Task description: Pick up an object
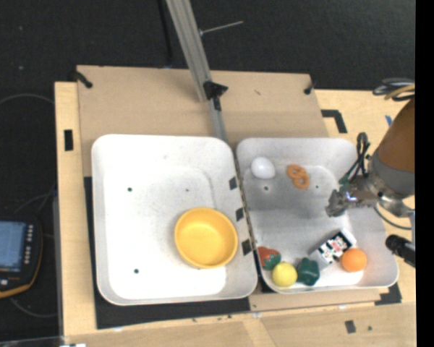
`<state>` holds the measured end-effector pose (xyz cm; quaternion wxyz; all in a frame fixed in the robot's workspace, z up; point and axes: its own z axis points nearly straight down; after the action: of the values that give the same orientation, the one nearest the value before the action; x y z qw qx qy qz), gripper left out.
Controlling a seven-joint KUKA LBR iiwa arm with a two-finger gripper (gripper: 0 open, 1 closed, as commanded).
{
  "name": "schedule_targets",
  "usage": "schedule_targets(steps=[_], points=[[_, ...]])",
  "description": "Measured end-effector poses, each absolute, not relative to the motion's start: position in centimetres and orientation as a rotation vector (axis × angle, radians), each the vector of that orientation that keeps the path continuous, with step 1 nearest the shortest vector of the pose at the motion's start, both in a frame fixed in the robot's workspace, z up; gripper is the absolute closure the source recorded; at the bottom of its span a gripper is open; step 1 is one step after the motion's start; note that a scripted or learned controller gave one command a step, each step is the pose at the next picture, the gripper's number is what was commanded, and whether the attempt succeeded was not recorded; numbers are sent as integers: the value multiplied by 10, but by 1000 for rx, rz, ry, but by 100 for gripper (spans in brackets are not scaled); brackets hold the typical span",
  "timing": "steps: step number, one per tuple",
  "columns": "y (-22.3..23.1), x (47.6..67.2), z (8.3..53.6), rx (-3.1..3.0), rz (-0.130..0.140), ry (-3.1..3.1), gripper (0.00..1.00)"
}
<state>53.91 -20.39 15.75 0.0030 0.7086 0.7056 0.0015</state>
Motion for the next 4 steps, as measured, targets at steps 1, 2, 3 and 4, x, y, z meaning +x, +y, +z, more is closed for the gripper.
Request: schedule_targets(steps=[1, 2, 3, 4], points=[[-195, 544, 213, 2211, 7, 2221, 100], [-196, 545, 242, 2215, 2, 2224, 100], [-138, 547, 246, 2211, 4, 2229, 100], [-85, 558, 256, 2210, 6, 2230, 100]])
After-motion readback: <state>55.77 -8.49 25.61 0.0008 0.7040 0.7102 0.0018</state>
